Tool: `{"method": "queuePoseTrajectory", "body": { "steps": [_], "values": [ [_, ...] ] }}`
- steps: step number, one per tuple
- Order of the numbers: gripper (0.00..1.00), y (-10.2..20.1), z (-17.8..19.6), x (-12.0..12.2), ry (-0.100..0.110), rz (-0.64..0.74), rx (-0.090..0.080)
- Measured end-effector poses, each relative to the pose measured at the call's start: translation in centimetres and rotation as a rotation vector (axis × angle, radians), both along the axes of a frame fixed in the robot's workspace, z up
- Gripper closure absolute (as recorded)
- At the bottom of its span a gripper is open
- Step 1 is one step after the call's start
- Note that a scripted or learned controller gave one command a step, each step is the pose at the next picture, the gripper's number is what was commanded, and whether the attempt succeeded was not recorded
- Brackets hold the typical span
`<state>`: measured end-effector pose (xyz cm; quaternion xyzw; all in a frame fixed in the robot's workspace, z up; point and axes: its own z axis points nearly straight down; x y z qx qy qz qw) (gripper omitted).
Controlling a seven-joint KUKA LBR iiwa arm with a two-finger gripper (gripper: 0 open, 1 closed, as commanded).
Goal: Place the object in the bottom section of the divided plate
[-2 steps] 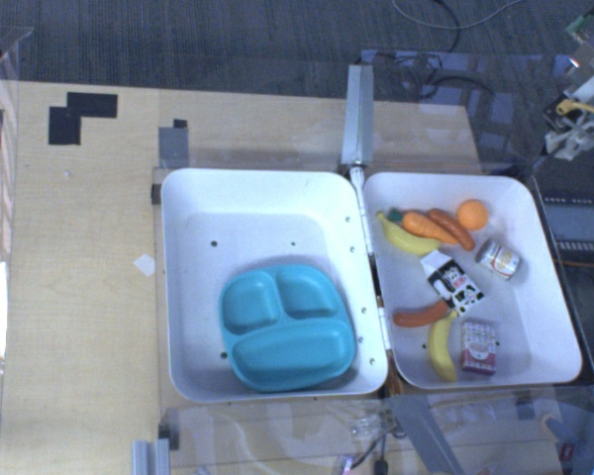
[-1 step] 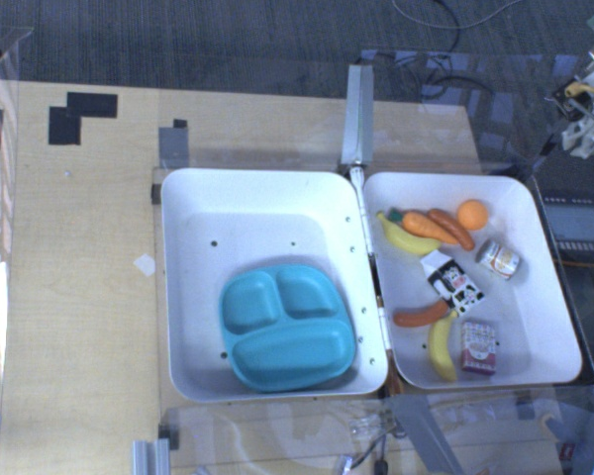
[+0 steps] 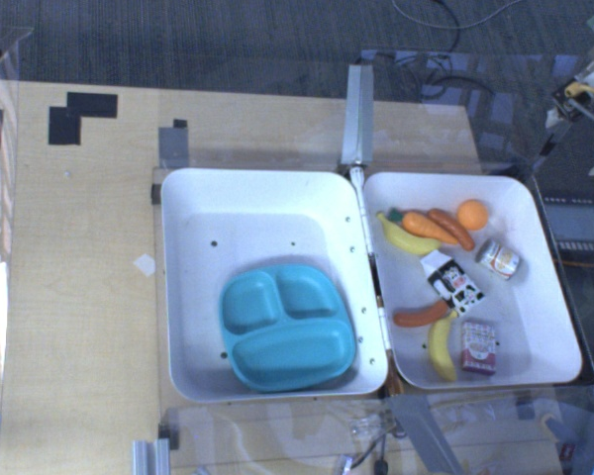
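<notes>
The blue divided plate (image 3: pixel 289 327) lies in the near half of the left bin (image 3: pixel 193 216), its 1 large bottom section (image 3: pixel 295 350) at the near side and 2 smaller sections at the far side. The object to be placed is not singled out by the task. The candidates are all gathered in the right bin (image 3: pixel 544 295): an orange (image 3: pixel 472 214), a carrot (image 3: pixel 441 228), a far banana (image 3: pixel 406 237), a small can (image 3: pixel 498 258), a black-and-white packet (image 3: pixel 454 283), a sausage (image 3: pixel 421 315), a near banana (image 3: pixel 441 347) and a pink box (image 3: pixel 478 349). Whether the claw is released or clenched cannot be told. For a clean pick, a piece lying apart, such as the can, is judged easier than the touching carrot and banana. Long pieces are best gripped across the narrow middle. The release is best made low over the middle of the large section, away from the ridge. Printing is seen on the can, the packet and the box, but nothing can be read.
</notes>
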<state>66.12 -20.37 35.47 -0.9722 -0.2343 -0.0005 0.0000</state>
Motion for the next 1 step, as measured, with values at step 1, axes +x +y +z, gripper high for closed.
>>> {"method": "queuePoseTrajectory", "body": {
  "steps": [1],
  "values": [
    [0.00, -0.08, 7.99, -0.12, 0.000, -0.093, 0.000]
  ]
}}
